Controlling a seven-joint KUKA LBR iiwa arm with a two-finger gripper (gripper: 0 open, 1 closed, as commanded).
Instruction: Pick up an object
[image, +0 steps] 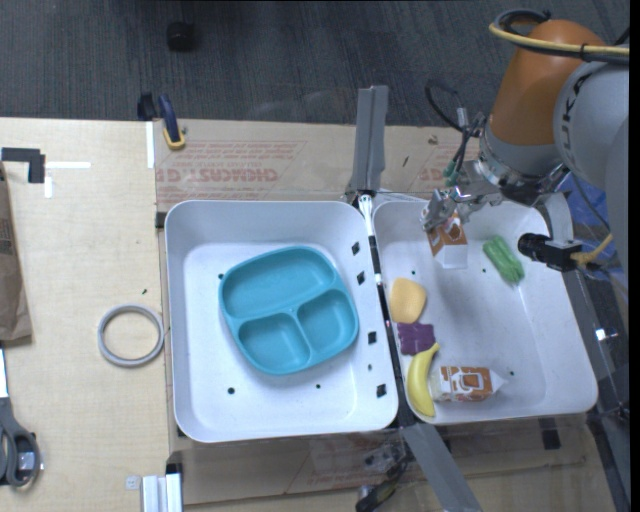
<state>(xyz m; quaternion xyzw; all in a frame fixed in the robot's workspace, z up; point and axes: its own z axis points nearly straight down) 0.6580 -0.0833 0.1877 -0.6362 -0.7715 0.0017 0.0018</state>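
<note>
Small carton (448, 236), brown-orange and white, hung tilted at back of right bin (560, 400), pinched between fingers of gripper (441, 212) directly above it. Gripper clenched on carton. Green object (504, 259) lay just right; yellow piece (407, 298), banana (421, 378) nearer front.

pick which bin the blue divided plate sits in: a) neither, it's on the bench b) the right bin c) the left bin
c, the blue divided plate lies flat in the left bin, while the banana lies in the right bin.
</note>
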